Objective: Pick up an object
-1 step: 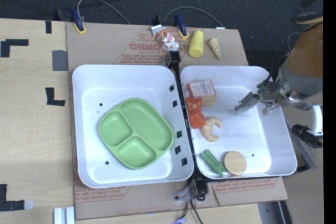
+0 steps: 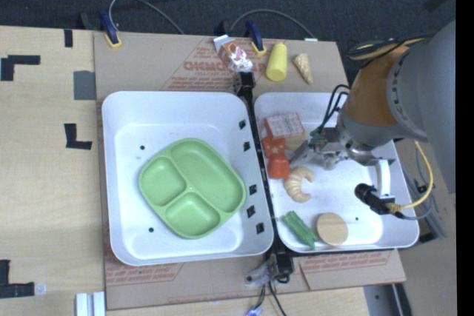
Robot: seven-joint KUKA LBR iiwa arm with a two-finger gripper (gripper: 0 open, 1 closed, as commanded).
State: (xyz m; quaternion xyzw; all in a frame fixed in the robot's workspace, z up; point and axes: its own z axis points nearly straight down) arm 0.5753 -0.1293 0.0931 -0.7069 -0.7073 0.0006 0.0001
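The right bin (image 2: 385, 237) holds several toy foods. A red-and-tan packet (image 2: 284, 126) lies at its upper left, with a red piece (image 2: 277, 159) just below it. A pale croissant (image 2: 300, 183) lies near the middle, a green pod (image 2: 300, 228) and a tan round disc (image 2: 332, 229) near the front. My gripper (image 2: 309, 151) reaches in from the right and hangs low just above the croissant, right of the red piece. Nothing shows between its fingers.
The left bin (image 2: 122, 122) holds a green divided plate (image 2: 192, 187). Behind the bins on the cardboard lie a yellow cylinder (image 2: 276, 61), a cone-shaped piece (image 2: 304, 67) and a small printed carton (image 2: 233, 54). Cables run along the arm's right side.
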